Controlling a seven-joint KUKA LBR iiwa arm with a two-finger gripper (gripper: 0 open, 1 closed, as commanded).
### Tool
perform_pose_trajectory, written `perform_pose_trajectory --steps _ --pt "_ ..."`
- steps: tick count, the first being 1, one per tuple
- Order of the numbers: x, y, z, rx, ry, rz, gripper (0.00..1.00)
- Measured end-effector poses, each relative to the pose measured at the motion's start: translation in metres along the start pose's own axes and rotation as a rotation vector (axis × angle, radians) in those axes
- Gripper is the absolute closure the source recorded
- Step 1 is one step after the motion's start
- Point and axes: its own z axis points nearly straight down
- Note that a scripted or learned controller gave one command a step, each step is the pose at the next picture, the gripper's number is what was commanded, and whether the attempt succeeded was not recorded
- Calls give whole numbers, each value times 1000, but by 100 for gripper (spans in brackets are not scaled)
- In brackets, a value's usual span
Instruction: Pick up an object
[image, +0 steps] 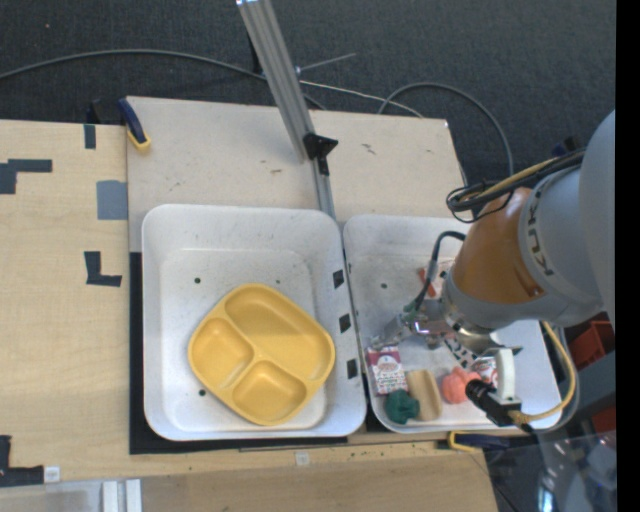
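Two shallow white bins (160, 300) lie below; my pincer (432, 328), grip state unclear, should descend squarely over the small pink toy (456, 385).

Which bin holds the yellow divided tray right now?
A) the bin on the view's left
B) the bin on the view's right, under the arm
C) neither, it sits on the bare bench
A: the yellow divided tray lies flat inside the left bin, apart from the small items in the right bin.
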Motion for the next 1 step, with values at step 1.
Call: perform_pose_trajectory --steps 1 --pt "0 1 -13 -3 -1 -2 100"
